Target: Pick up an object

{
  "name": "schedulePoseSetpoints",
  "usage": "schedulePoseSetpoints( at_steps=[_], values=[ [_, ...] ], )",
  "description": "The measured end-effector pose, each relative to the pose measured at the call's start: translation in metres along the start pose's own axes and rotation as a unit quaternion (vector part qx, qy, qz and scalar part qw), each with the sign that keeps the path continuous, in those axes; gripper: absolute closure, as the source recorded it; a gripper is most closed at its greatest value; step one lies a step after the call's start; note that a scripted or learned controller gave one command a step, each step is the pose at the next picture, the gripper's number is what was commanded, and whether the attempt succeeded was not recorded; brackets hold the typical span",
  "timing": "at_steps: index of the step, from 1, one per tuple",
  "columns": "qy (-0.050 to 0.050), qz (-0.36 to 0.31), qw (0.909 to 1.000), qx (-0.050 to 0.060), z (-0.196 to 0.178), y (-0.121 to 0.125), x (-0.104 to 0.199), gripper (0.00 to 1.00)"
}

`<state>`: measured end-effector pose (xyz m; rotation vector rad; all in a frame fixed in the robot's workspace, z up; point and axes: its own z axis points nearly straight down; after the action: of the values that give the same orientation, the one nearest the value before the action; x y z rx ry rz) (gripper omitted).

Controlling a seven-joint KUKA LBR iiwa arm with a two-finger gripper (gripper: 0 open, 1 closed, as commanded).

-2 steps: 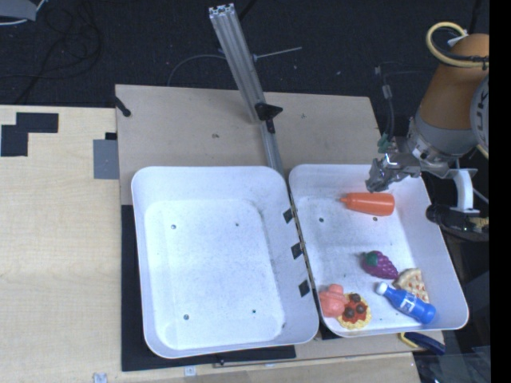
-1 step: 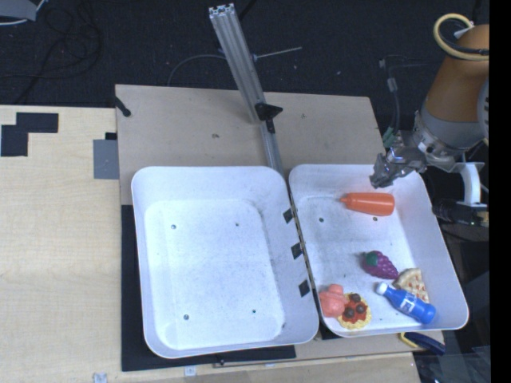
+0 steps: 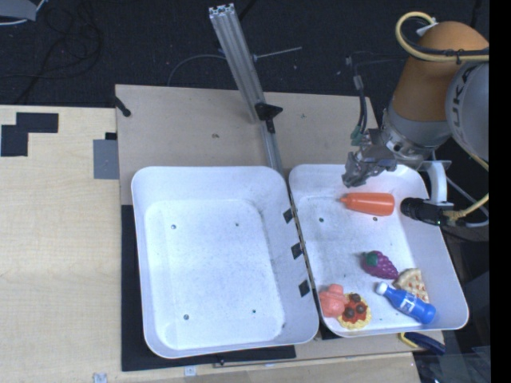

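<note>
The gripper [image 3: 361, 171] hovers just above the toy carrot [image 3: 369, 203] in the right bin [image 3: 447, 270]; its grip state cannot be told. The carrot looks light, stiff, smooth plastic, best pinched across its thick middle.

A tan worktop against a dark floor, seen from above.

The worktop [image 3: 192, 130] is a plain tan board; a paler wood-grain surface [image 3: 48, 238] adjoins it on the left, marked with black and grey patches. Behind lies a dark floor [image 3: 144, 38] strewn with thin cables. A silver aluminium rail [image 3: 239, 58] slants down across the board's far edge. Lighting is even and soft.
</note>
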<state>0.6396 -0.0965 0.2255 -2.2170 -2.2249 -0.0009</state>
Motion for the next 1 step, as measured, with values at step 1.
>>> schedulePoseSetpoints(
  at_steps=[1],
  values=[
    [0.000,0.000,1.0000,0.000,-0.0105,-0.0107,0.0485,1.00]
  ],
)
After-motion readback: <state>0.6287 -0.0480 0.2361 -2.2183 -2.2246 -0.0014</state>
